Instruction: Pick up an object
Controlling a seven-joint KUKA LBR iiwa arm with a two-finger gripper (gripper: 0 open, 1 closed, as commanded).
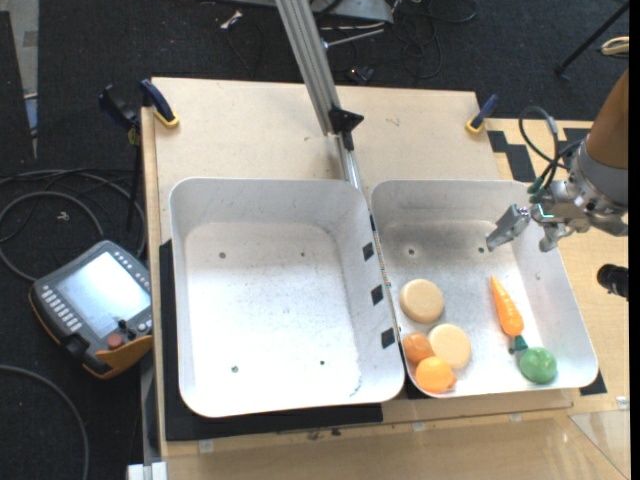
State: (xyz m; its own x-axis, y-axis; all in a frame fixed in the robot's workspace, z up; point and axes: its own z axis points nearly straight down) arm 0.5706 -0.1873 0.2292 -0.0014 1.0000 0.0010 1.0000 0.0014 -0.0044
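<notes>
- A pendant [92, 310] lies on the dark floor [60, 88] left of the bench [250, 133], among loose cables [40, 213].
- The bench is pale wood, with clamps [160, 106] at its far corners.
- The left bin [200, 208] sits beside the right bin [570, 308], their inner rims touching.
- A metal pole [310, 53] slants up from between the bins.
- In the right bin, clustered near the front: a cream disc [421, 300], a second disc [450, 345], an orange ball [435, 374], a carrot [507, 310] and a green ball [538, 365].
- The bin's far half offers open room.
- The gripper [527, 226] hangs over the far right rim, fingers spread, holding nothing, apart from the carrot.
</notes>
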